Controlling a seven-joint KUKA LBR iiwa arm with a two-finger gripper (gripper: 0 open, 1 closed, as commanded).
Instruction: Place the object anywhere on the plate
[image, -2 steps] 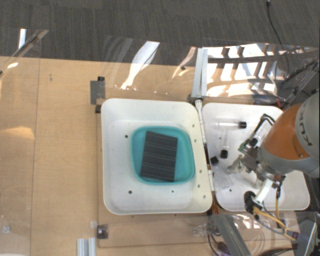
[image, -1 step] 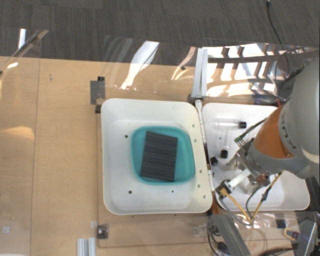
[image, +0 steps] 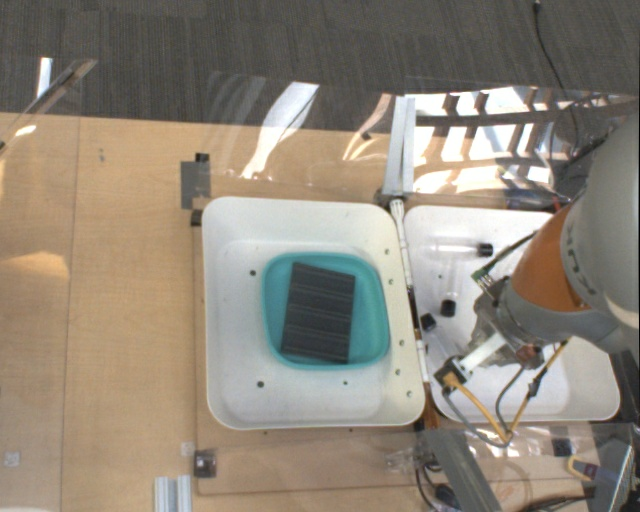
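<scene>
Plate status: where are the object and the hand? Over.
Hand over right bin. Dark ribbed block flat on teal plate, left bin. Small black bits near hand, away from plate.

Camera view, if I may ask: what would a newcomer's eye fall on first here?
The teal plate in the middle of the left bin stands out, with a dark ribbed slab lying flat on it. Next comes the grey arm with its orange band, reaching over the right bin.
</scene>
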